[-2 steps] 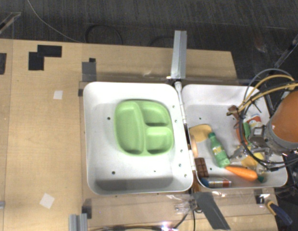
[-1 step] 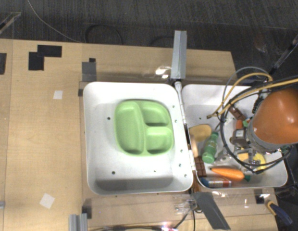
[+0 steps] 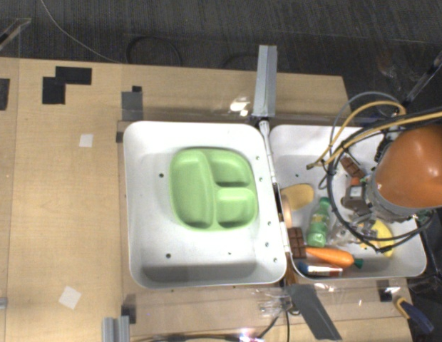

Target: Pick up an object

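Arm [image 3: 413, 166] over right bin [image 3: 299, 144] beside green bottle [image 3: 319, 223], label unreadable; tool's state impossible to tell.

Green tray [image 3: 211, 188] in left bin [image 3: 146, 212]

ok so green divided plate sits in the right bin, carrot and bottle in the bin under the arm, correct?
Not quite. The camera view shows the green divided plate in the left bin, not the right. The carrot and bottle are in the right bin, under the arm, as you said.
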### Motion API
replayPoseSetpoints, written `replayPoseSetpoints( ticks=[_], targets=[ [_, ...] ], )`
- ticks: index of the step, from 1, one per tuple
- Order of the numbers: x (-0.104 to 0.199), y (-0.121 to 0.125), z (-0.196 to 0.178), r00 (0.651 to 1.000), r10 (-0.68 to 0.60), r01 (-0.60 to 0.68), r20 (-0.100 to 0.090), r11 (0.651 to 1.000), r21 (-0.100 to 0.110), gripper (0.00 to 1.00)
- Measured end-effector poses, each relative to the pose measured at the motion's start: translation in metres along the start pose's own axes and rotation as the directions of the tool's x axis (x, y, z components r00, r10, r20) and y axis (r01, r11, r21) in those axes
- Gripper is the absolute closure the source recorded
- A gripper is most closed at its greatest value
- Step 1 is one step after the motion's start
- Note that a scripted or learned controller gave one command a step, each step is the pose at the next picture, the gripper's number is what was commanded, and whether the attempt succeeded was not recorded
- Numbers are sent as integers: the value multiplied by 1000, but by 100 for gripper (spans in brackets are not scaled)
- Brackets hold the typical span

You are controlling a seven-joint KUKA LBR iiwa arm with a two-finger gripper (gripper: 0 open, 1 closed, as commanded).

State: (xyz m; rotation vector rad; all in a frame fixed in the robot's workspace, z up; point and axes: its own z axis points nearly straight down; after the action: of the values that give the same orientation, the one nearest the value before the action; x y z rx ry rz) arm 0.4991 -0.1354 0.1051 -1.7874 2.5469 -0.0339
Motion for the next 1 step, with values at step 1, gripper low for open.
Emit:
replayPoseSetpoints(
  ticks=[1],
  targets=[
    [3, 0, 0, 1000, 3, -3, -3, 1000, -1, 0]
  ],
)
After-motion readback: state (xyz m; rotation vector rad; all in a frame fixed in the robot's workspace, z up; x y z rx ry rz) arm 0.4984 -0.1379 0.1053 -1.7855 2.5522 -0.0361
